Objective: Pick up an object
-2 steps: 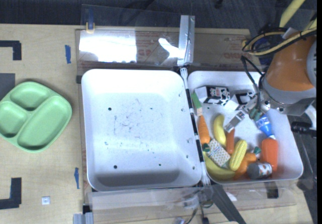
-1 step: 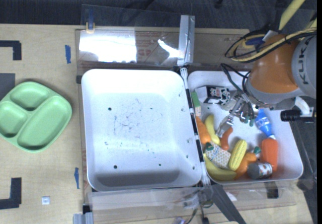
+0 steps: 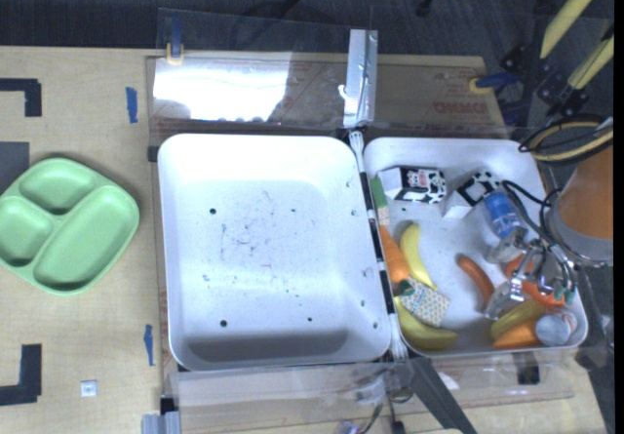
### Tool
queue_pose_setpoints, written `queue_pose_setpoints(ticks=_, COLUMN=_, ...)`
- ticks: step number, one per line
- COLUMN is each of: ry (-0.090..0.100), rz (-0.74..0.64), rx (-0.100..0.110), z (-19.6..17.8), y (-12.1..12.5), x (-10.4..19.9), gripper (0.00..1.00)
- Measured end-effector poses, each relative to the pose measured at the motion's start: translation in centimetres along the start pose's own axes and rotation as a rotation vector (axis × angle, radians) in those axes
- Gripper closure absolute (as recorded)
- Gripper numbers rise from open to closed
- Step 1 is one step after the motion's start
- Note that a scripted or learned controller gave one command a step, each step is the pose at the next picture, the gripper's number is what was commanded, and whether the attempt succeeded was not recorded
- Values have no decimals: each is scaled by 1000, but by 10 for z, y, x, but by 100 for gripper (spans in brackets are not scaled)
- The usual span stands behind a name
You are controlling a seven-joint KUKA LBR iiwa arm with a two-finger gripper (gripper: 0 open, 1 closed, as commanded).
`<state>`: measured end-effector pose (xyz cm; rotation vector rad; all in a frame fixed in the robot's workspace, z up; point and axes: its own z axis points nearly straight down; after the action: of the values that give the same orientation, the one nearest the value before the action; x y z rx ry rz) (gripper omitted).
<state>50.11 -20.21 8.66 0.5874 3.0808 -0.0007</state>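
Right bin point(image 3: 458, 151): bananas point(image 3: 414, 256), carrot point(image 3: 475, 278), carton point(image 3: 417, 184). Claw point(image 3: 522, 281) at its 4 o'clock corner; grip state cannot be told.

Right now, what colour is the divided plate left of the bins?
Pale green, seen in the camera view: the divided plate sits on the bench.

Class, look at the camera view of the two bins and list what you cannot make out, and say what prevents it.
- Tool in the right bin: open or shut is unclear, lost among cables and objects.
- Arm: cut off by the right edge.
- Orange object along the bin wall: partly covered by the banana, identity unclear.
- Printed carton: print too small to read.
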Motion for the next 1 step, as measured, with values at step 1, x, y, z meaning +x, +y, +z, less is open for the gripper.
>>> queue_pose_setpoints(ticks=1, ry=-8, rz=3, rx=-4, z=-12, y=1, x=-2, gripper=100)
